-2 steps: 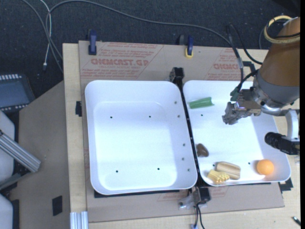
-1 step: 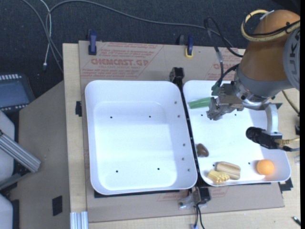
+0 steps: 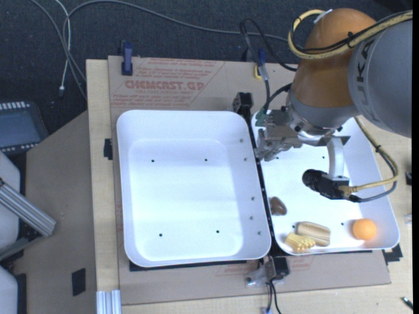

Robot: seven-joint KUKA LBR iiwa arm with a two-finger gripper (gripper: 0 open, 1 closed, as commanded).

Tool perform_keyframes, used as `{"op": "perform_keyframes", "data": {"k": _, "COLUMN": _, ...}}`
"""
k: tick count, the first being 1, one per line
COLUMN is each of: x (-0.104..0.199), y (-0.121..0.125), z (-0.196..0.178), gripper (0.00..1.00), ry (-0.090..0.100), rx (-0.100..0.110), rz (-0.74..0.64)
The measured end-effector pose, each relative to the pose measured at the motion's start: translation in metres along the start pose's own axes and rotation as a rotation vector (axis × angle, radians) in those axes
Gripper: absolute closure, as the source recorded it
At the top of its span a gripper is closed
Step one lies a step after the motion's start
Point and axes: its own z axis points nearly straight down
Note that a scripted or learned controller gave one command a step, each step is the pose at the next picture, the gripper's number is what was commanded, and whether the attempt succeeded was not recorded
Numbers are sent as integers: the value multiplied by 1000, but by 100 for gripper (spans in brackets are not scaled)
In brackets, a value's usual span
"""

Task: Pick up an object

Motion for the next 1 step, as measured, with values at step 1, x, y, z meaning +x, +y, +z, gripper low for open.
{"op": "perform_keyframes", "data": {"k": 1, "x": 37, "y": 20, "z": 11, "gripper": 100, "ry": -1, "rx": 0, "rz": 2}}
